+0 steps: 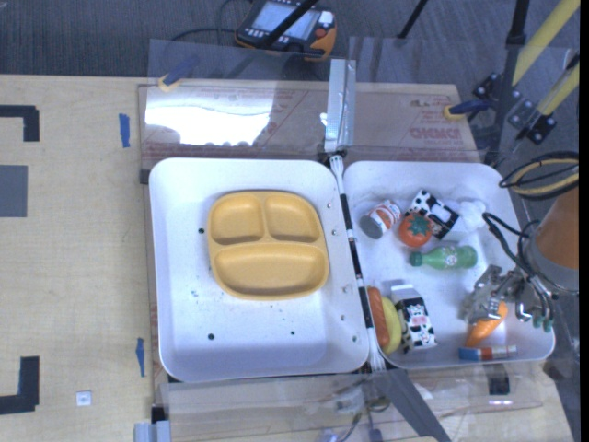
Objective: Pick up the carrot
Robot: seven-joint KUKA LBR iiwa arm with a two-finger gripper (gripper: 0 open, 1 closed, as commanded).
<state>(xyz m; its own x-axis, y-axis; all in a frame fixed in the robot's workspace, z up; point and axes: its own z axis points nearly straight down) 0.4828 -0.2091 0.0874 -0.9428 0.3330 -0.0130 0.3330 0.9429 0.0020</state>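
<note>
End effector (492, 300) low at lower right of frame, inside right shallow white plastic bin (433, 178); metal fingers around upper end of small orange tapered carrot (485, 324), apparently pinching it, contact partly hidden. Carrot near bin's lower right corner, just above small red-and-blue marker-like item (486, 351). Judged step: secure and lift. Confirm squeeze before rising; lift straight up, slowly, clear of bin wall. Green plastic bottle (445, 259) near, upper left of grasp; avoid sideways sweep. Grip near tip: slip risk.
</note>
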